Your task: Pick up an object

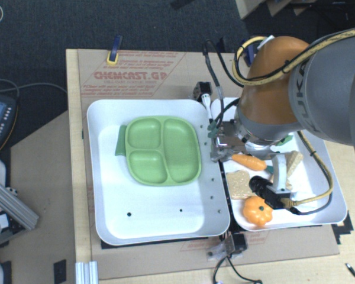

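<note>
My gripper point(223, 147) hangs low over the left edge of the right bin point(319, 209), under the grey arm with its orange band. An orange carrot point(249, 161) lies just to the right of the gripper, close to it; whether they touch I cannot tell. Below the carrot rests a pale square cracker point(238, 184), and an orange pumpkin point(256, 212) sits near the bin's front edge. A beige wedge of bread point(294, 161) lies further right. The arm hides much of the right bin's far half.
The left bin point(160, 218) holds a green divided plate point(163, 149) in its far half. A bit of teal point(286, 139) peeks out under the wrist. Cables run along the bench behind the bins.
</note>
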`<state>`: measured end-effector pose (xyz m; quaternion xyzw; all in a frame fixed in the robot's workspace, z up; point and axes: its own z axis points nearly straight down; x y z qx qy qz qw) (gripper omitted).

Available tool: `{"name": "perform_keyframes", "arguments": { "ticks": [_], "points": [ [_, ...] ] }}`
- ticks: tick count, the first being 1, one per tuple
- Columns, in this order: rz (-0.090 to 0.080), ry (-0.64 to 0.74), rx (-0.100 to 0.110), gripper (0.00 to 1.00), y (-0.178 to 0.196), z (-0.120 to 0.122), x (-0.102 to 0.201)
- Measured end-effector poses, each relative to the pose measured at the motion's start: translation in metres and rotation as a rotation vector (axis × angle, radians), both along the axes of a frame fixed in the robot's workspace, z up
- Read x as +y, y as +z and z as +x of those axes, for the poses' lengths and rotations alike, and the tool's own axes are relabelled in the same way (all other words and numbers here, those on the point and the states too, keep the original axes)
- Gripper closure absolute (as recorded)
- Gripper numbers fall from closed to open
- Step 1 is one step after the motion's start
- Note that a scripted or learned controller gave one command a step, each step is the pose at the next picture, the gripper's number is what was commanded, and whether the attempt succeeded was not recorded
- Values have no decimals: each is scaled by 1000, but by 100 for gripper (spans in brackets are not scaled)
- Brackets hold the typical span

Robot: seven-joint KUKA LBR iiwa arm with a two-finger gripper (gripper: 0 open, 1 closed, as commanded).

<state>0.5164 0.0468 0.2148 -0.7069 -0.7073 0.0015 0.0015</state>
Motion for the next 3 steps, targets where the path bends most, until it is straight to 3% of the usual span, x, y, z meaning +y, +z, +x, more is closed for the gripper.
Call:
{"name": "perform_keyframes", "arguments": {
  "ticks": [1, 2, 3],
  "points": [
    [0, -1, -7, 100, 16, 3, -10],
    [1, -2, 0, 100, 0, -7, -5],
    [0, 1, -7, 100, 11, 6, 2]
  ]
}}
